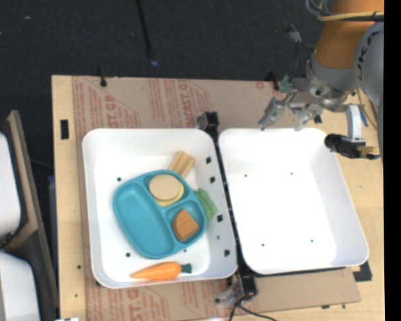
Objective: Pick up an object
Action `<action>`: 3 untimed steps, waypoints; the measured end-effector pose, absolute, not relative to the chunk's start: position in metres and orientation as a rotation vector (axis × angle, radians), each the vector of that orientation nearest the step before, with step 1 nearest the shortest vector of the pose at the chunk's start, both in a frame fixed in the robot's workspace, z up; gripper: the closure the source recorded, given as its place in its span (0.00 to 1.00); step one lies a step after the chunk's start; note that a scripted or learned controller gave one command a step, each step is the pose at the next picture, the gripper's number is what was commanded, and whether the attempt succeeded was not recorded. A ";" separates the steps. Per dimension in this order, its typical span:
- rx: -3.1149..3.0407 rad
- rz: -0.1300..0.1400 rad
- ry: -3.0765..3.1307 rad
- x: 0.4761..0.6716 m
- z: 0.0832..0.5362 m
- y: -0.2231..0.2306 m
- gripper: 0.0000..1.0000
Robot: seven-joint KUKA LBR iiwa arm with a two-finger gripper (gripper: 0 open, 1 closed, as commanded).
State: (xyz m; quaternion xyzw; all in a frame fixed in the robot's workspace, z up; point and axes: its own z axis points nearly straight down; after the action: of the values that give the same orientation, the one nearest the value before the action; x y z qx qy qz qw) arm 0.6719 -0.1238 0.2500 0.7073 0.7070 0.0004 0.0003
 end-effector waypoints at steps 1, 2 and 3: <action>2.224 -0.003 2.220 0.673 0.208 -0.142 0.00; 2.223 -0.002 2.221 0.672 0.185 -0.149 0.00; 2.224 -0.003 2.221 0.673 0.153 -0.161 0.00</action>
State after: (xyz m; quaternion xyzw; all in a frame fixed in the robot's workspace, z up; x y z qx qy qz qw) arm 0.6726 -0.1605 0.1530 0.7076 0.7066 -0.0009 -0.0006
